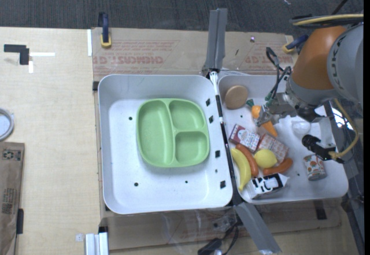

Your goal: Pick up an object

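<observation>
Green three-compartment plastic tray (172, 131) sat in left white bin (115, 190). Right of tray, in right bin: yellow banana (241, 168), then small orange carrot-shaped toy (268, 128), prob. light, stiff, slick; grip mid-body. Claw (269, 114) just above it, opening can't be judged.
</observation>
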Available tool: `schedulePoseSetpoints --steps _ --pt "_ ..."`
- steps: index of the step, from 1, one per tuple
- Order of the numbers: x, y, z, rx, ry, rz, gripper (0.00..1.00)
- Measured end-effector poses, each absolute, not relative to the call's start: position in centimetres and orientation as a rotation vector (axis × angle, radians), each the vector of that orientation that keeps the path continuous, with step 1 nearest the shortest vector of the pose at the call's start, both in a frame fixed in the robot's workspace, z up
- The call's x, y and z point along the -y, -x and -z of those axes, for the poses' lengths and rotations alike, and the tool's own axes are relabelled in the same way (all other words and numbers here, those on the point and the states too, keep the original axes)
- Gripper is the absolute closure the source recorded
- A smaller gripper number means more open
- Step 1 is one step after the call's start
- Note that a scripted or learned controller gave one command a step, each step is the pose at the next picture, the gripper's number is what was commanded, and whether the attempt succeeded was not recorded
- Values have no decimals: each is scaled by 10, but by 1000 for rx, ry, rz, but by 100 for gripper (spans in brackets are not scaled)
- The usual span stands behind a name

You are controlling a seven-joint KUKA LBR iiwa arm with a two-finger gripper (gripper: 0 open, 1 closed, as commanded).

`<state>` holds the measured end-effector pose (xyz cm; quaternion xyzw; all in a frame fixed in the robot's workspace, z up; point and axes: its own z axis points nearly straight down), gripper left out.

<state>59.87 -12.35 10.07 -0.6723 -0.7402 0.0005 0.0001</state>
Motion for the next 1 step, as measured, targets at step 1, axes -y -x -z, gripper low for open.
schedulePoseSetpoints --steps 1 --pt "76 -633 -192 2163 2279 -3 100"
